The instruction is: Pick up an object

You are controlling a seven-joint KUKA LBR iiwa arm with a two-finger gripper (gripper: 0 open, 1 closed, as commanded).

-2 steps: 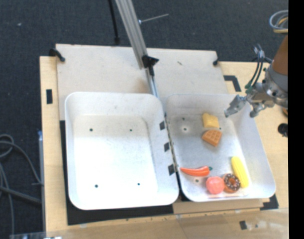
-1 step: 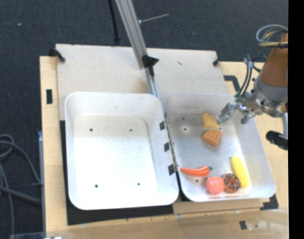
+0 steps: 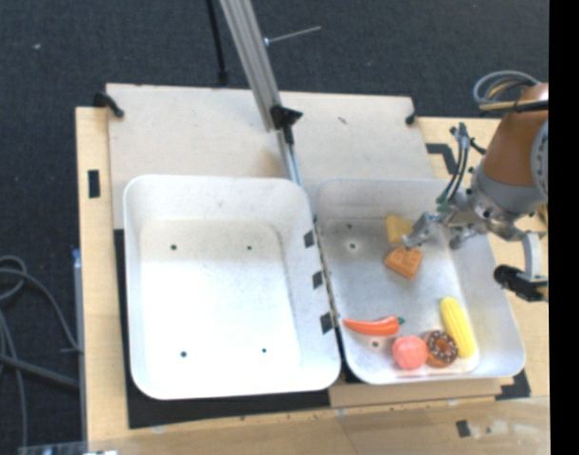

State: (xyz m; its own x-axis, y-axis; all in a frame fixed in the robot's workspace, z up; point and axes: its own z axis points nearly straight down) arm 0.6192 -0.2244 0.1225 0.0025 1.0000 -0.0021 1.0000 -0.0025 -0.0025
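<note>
In the right bin (image 3: 488,282) lie a yellow block (image 3: 396,227) and an orange wedge (image 3: 404,262) near the middle. Along the front wall are a red chili (image 3: 372,326), a pink ball (image 3: 409,353), a brown donut (image 3: 442,348) and a yellow corn cob (image 3: 457,326). My gripper (image 3: 438,234) hangs over the bin's back right part, just right of the yellow block. It is open and nothing sits between its fingers. One fingertip (image 3: 420,233) comes close to the block and the wedge.
The left bin (image 3: 137,207) sits beside the right one, with a dark divider (image 3: 319,273) between them. A slanted metal pole (image 3: 256,55) rises from behind the bins. The grey arm with its orange band (image 3: 512,150) enters from the right.
</note>
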